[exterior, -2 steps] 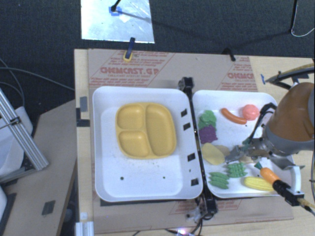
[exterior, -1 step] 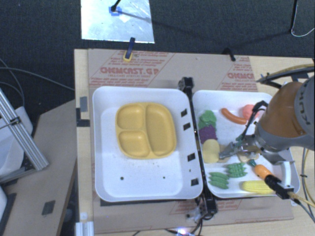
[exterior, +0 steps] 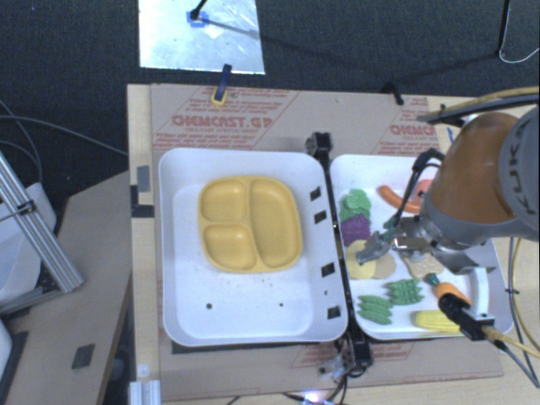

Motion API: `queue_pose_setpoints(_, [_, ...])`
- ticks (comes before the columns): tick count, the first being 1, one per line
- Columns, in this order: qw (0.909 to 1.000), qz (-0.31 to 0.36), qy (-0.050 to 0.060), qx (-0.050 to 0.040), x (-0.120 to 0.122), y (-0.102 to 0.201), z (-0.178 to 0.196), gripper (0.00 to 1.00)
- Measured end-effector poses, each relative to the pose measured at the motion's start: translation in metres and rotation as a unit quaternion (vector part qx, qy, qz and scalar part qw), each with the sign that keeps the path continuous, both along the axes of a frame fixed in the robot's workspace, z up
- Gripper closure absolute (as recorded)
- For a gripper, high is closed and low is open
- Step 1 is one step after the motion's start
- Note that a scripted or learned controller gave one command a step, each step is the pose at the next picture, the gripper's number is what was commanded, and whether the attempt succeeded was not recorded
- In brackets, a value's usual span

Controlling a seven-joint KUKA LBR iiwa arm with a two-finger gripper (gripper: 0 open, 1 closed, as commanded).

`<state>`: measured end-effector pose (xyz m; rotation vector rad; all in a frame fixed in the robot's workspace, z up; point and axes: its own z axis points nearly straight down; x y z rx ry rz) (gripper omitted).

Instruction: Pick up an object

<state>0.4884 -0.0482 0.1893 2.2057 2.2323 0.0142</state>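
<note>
yellow divided plate [exterior: 251,224] in left bin [exterior: 190,306]; toy vegetables [exterior: 390,300] in right bin [exterior: 498,310]

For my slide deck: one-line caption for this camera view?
KUKA arm's gripper lowered among toy food in the right bin; yellow divided plate in the left bin.

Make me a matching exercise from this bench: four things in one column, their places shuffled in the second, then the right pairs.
Things:
1. yellow three-compartment plastic plate
2. yellow toy corn cob
3. purple toy grape bunch
4. blue-and-yellow clamp

Places:
A. right bin, near edge
B. on the brown board, beyond the bins
C. middle of the left bin
D. right bin, by the divider, below the green leafy toy

Pairs: 1-C, 2-A, 3-D, 4-B
</note>
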Motion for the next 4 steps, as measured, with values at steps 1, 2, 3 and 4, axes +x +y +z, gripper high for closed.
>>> queue_pose_setpoints(1, [1.0, -0.007, 0.005, -0.0022, -0.003, -0.04, -0.036, 0.0])
queue_pose_setpoints(2, [1.0, 0.001, 0.003, 0.0005, 0.009, 0.064, -0.004, 0.0])
queue_pose_setpoints(3, [1.0, -0.003, 0.003, -0.0015, 0.009, 0.057, 0.006, 1.0])
queue_pose_setpoints(4, [1.0, -0.001, 0.005, -0.0008, -0.002, 0.126, -0.006, 1.0])
